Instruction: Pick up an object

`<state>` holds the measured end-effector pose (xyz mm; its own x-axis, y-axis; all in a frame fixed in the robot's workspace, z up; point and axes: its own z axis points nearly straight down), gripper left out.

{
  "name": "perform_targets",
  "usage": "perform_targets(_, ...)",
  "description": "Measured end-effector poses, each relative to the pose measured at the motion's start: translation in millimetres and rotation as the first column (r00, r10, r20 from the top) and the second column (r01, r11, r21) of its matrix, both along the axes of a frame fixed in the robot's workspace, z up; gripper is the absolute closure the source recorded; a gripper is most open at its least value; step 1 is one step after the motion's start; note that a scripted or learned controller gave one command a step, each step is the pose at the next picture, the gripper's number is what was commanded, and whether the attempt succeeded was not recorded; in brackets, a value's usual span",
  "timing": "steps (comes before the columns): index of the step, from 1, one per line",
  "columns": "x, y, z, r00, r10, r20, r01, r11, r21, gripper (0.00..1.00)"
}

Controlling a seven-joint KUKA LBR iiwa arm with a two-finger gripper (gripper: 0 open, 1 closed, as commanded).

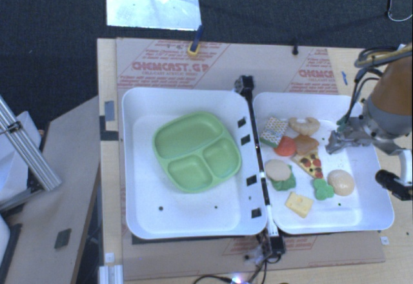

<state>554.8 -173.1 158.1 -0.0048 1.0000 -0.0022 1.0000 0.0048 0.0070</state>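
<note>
Toy food lies in the right bin [361,215]: a patterned square [273,129], a bagel [304,124], a tomato [286,146], a brown bun [307,144], a pizza slice [310,163], a sandwich on lettuce [280,173], broccoli [323,190], a pale egg [341,181] and a cheese wedge [299,204]. My gripper [338,142] hangs low at the right of the pile, just right of the brown bun and above the egg. Nothing shows between its fingers.
The left bin [139,212] holds a green divided plate [196,151]. A black hinged divider [253,153] runs between the bins. The arm comes in over the right bin's far right rim.
</note>
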Motion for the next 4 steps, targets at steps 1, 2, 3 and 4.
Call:
perform_targets(1,-6,-7,52,1.0,-0.003,-0.001,0.003,1.0,0.0,1.0)
perform_targets(2,-5,-7,67,1.0,0.0,-0.003,0.0,1.0,0.001,1.0)
perform_targets(3,-10,43,77,1.0,0.005,-0.004,-0.005,1.0,0.004,1.0)
perform_targets(4,-18,107,76,1.0,0.006,-0.006,-0.006,1.0,0.005,1.0)
